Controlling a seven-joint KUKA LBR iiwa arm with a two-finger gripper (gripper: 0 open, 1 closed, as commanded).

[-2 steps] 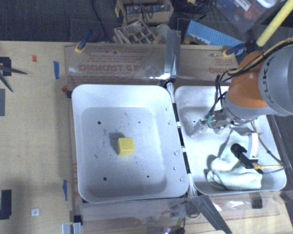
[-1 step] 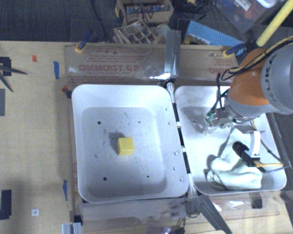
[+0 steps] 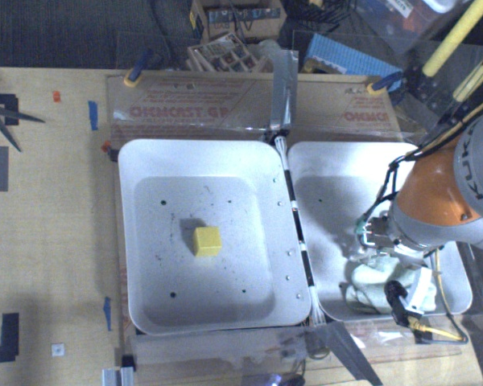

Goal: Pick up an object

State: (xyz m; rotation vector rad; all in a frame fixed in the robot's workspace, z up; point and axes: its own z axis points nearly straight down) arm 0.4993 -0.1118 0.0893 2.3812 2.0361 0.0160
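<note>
- Two shallow white bins sit side by side on the wooden bench [image 3: 48,240].
- A small yellow block [image 3: 208,240] lies near the middle of the left bin [image 3: 145,167], apart from its walls.
- The arm [image 3: 439,203] reaches down into the right bin [image 3: 322,175]; its gripper [image 3: 378,280] is low at the near right corner, over something pale and unclear.

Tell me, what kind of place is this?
Most likely a robotics lab or test workshop. A robot arm reaches over two white bins on a wooden bench, one holding a yellow block, with cables and boxes behind.
</note>
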